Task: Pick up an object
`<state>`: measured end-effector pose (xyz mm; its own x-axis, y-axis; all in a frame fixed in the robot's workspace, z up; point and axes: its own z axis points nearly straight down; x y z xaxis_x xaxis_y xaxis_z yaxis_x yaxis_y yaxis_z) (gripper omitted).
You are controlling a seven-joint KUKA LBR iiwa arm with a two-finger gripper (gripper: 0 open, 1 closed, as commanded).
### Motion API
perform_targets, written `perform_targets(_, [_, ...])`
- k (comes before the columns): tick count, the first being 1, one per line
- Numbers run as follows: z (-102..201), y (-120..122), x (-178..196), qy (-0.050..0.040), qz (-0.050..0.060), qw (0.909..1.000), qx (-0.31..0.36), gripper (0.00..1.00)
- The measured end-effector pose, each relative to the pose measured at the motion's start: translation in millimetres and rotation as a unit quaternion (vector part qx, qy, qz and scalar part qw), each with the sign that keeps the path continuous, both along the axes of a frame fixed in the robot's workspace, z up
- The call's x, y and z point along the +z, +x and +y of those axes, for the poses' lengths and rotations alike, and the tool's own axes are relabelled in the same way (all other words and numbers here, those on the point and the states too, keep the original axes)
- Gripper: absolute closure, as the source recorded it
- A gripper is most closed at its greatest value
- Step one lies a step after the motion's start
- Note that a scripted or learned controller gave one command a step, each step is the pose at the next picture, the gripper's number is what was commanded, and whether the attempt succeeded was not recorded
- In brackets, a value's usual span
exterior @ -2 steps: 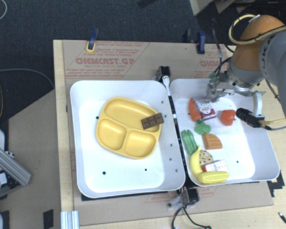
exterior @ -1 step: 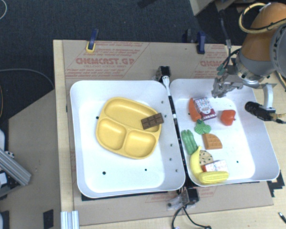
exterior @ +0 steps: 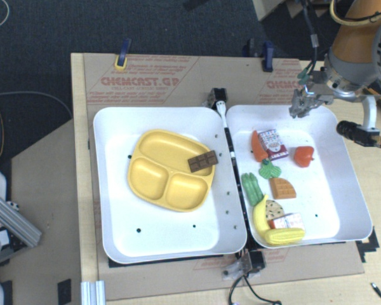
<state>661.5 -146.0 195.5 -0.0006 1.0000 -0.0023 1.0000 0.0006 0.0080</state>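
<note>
Bins are seen side by side. A yellow divided plate (exterior: 168, 170) is held in the left bin (exterior: 114, 221), with a chocolate bar (exterior: 202, 162) lying on its right rim. Toy foods are scattered in the right bin (exterior: 343, 189): a green pepper (exterior: 252, 187), a banana (exterior: 273, 232), a red carton (exterior: 271, 142), a tomato (exterior: 303, 155). Above its far edge the gripper (exterior: 303, 103) is poised; its grip state cannot be told.

Single fixed camera: mounted above the bench (exterior: 178, 81), looking down at a slant, both white bins (exterior: 108, 170) in frame, arm (exterior: 359, 37) entering from right.
</note>
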Motion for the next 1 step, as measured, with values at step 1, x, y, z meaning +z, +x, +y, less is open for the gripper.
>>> perform_targets(1, [-0.3, 1.3, 32.4, 0.0003, 0.001, 1.0, 0.0, 1.0])
